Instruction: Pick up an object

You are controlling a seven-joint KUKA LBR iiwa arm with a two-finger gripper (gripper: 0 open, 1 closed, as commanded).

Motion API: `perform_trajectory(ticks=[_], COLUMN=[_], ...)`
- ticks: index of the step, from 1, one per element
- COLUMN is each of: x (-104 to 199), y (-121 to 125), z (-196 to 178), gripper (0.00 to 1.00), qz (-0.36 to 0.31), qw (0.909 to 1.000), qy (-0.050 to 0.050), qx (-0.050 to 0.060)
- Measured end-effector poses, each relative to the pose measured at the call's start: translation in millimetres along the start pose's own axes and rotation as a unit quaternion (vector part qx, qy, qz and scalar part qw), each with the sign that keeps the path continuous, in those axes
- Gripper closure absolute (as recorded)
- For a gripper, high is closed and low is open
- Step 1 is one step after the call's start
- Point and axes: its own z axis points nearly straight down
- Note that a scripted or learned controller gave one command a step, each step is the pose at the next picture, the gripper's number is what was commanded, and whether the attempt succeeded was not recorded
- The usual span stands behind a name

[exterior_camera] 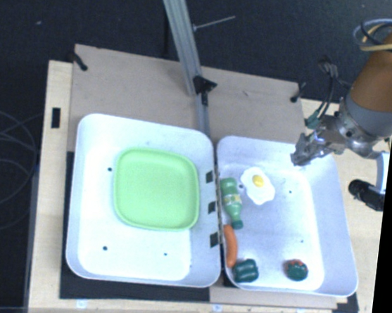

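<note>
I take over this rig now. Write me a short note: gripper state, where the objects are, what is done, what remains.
Gripper: above the right bin's far corner, nothing seen in it; jaws unclear.
Right bin: fried egg, green bottle, carrot along the left wall, green block, red-green piece near the front.
Left bin: green plate.
Done: nothing picked.
Left: choose an object, descend, grasp, lift.

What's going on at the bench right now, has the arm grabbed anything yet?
Nothing is visibly held yet. The gripper hangs over the far right corner of the right bin. Lying in that bin are a fried egg, a green bottle, a carrot, a dark green piece and a red-and-green piece. The left bin holds a green plate.
</note>
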Motion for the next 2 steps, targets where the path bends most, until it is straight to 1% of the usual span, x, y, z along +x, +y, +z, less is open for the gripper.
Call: perform_trajectory(ticks=[1,2], x=[43,100], y=[6,4], z=[6,19], gripper=[1.0,1.0], qz=[-0.001,-0.002], qw=[1.0,1.0], qy=[0.0,0.001], qx=[0.002,0.002])
